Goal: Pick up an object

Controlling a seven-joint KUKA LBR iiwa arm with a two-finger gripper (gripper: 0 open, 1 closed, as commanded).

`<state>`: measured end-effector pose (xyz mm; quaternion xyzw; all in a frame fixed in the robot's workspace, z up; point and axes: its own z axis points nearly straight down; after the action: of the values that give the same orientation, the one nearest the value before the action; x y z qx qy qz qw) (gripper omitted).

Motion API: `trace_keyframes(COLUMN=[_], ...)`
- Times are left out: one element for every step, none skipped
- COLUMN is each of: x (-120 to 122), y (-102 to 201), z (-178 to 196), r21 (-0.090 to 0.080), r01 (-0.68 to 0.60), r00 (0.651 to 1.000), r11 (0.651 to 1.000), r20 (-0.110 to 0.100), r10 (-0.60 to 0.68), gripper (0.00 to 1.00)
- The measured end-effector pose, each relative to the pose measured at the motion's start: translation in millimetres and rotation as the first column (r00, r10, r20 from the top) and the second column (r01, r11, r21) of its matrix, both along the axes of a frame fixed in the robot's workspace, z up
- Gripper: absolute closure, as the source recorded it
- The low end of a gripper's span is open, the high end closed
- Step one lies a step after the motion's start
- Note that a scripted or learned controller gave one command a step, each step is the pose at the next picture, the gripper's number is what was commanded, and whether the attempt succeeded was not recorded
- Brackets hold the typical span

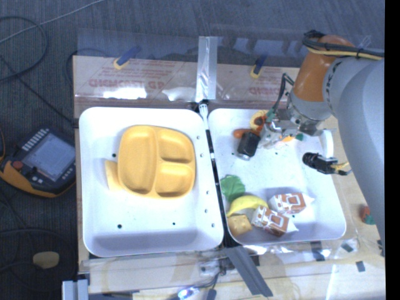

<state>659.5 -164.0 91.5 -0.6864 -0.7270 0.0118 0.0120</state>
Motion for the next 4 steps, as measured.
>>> trace_keyframes(x=[0,-2,9,8], y=[0,0,46,36], z=[-1,3,-2,23], r21=[-0.001,-0.002,-0.01,0.003], r01=[0.0,-0.001,-0.19,-0.083], r00=[1.0,1.0,0.981,0.996], r11=[1.0,1.0,0.982,0.997], r20=[-0.001,-0.011,0.031,0.027], r10=[0.0,0.001,0.19,0.083], gripper=[0.0,1.0,1.0,1.0])
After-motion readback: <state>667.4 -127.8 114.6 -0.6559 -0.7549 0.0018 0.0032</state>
